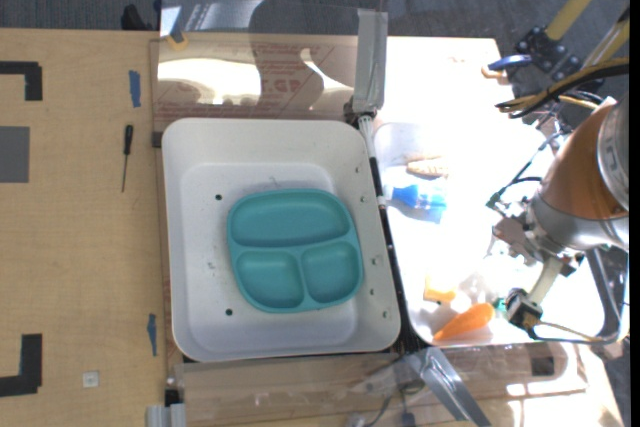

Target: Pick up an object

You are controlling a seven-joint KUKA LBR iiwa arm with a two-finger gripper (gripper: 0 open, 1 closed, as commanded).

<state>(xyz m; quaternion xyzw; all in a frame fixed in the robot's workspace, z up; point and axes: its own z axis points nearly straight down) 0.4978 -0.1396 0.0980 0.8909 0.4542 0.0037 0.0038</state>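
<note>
Two shallow white bins sit side by side on the tabletop point(70, 245), with clear sheets standing behind them.

The left bin point(185, 215) holds a teal divided plate point(295, 250), lying flat near the bin's middle with one long compartment at the far side and two smaller ones at the near side.

The right bin point(460, 105) is washed out by strong glare, so its contents are hard to read:
- An orange toy carrot point(465, 322) lies at the near edge, tilted, with its tip toward the left bin.
- A small yellow-orange block point(438, 293) lies just beside the carrot, on its far side.
- A blue and white item point(420, 201), too blurred to name, lies close to the wall shared with the left bin.
- A pale tan piece point(426, 165) lies just beyond the blue and white item.

The arm point(585, 180) reaches in from the right, with its orange band over the right bin's right side. The wrist points down toward the near right part of that bin, and the carrot and the block are the things nearest to it. Glare and the wrist's own bulk obscure the jaws, so I cannot tell whether they are released or clenched.

A thin black screwdriver point(126, 153) lies on the tabletop well to the left of the bins, near a strip of blue tape point(134, 87).
</note>
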